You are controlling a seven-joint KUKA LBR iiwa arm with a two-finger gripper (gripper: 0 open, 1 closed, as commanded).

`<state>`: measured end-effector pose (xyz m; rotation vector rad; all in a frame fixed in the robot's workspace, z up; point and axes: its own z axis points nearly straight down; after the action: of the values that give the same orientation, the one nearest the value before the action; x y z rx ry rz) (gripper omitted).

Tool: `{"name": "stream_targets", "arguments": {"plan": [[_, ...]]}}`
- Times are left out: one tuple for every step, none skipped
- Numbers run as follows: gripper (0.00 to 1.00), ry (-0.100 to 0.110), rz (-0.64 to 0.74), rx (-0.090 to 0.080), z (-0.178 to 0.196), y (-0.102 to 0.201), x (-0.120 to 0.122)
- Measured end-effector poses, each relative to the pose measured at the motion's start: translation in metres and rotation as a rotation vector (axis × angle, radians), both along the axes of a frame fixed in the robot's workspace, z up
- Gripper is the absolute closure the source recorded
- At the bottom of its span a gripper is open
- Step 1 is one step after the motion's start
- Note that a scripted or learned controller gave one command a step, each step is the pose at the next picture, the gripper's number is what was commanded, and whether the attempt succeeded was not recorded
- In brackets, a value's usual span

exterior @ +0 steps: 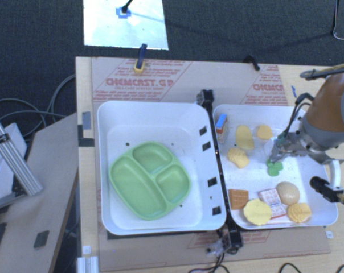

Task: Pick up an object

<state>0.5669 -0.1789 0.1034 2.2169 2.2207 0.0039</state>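
**Arm low over right bin, tool at a green item**

Desk (pixel 177 75) — brown surface with red printed lettering, carrying two shallow white bins side by side.

Left bin (pixel 132 115): holds one light green divided tray (pixel 149 179), three compartments, lying flat and slightly left of the bin's centre.

Right bin (pixel 326 212): holds the small objects. Arm (pixel 331 110) reaches in from the right, orange band above grey wrist, over the bin's right half.

Tool (pixel 279 152) is down near the bin floor, just above a small green object (pixel 274 167) that lies about mid-bin. Cannot tell whether the tool is open or closed on anything; the fingertips blur against the white floor, and whether they touch the green object cannot be told.

Other contents of the right bin, large to small:
- round yellow piece (pixel 257 211), near front edge
- beige egg-shaped item (pixel 287 193), right of centre front
- yellow waffle-textured piece (pixel 299 212), front right corner, just beside the egg shape
- pale yellow piece (pixel 244 136), upper middle
- yellow-orange lump (pixel 238 157), just below it
- orange square cracker-like piece (pixel 238 198), touching the round yellow piece
- red-and-white packet (pixel 272 201) — between the round yellow piece and the waffle piece
- small yellow piece (pixel 264 132), at the back
- small blue-and-orange box (pixel 221 124), against the left wall
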Motion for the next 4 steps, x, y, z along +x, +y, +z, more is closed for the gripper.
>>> {"name": "stream_targets", "arguments": {"plan": [[1.00,-0.001,0.002,-0.001,0.064,-0.002,0.001],[1.00,-0.002,0.003,-0.001,0.118,-0.002,0.002],[1.00,0.003,0.007,0.002,0.109,0.052,-0.003],[1.00,0.004,0.005,0.002,0.107,0.098,-0.015]]}}
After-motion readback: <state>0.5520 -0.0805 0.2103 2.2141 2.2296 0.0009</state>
